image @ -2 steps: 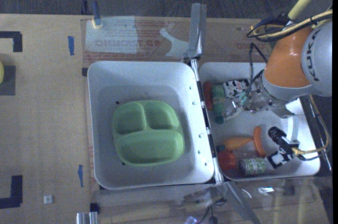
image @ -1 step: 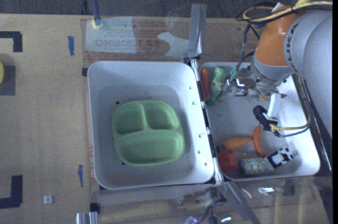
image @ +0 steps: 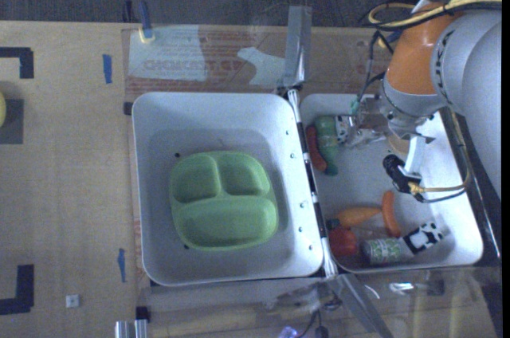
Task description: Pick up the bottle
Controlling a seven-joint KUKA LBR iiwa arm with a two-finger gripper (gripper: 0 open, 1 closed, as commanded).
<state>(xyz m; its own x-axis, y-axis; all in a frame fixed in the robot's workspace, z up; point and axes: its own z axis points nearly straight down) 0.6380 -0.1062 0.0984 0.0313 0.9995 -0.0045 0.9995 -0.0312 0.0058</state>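
Grey arm [image: 470,57] fills the upper right, its gripper [image: 360,129] low in the right bin [image: 462,249]; finger state I cannot tell. Bottle [image: 384,250] lies at lower right, well apart, crowded by toys; a grab might catch a neighbour instead. No label is readable.
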